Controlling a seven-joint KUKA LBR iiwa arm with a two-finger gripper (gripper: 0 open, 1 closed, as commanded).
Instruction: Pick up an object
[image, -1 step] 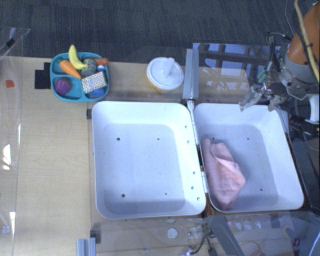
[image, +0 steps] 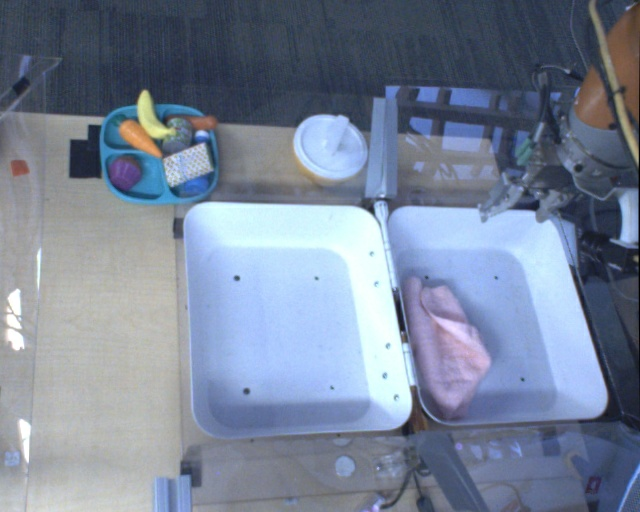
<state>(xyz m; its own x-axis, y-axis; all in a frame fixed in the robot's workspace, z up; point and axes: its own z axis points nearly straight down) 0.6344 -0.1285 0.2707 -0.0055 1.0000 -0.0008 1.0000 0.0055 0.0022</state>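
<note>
Lying unmarked, pink cloth (image: 448, 346) occupies right bin (image: 560, 300); gripper (image: 522, 192) above.

A soft, rumpled pink cloth (image: 449, 346) lies in smooth matt white plastic bins (image: 560, 395) on a pale wood bench (image: 95, 330).

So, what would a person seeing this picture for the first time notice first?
Probably the pink cloth, lying crumpled against the left wall of the right bin. Next, the blue tray of colourful toy food at the bench's far left corner, with a white lidded container behind the left bin. The gripper is at the right bin's far edge.
</note>
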